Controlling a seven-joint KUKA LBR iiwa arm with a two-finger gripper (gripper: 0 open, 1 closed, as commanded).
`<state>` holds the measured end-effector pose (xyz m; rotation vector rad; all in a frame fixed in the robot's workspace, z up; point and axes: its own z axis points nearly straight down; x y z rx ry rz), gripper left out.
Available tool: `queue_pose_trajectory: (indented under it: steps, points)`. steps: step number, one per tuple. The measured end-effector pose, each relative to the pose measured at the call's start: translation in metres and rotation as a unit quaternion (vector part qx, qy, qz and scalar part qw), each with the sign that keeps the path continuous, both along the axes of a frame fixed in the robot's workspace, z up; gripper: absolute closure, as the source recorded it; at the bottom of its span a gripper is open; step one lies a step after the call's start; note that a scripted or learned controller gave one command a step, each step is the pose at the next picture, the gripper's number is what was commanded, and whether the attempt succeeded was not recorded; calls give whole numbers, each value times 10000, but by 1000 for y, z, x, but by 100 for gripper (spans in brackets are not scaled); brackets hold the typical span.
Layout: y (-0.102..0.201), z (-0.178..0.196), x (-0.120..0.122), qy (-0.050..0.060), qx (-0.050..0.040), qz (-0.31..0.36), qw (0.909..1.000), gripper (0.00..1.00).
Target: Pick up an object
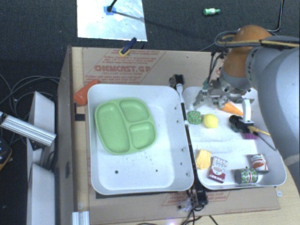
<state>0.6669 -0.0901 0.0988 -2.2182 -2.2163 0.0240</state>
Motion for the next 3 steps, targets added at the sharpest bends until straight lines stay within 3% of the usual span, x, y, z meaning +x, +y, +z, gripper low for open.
queue_pose_trajectory:
  steps: [1,2,3]
  points:
    - [1,-11,-32,-130,24,13,9999,0]
    - [-2,-11,-57,-121,27,10,9999,0]
    - [-1,-3,-58,-100,32,15,9999,100]
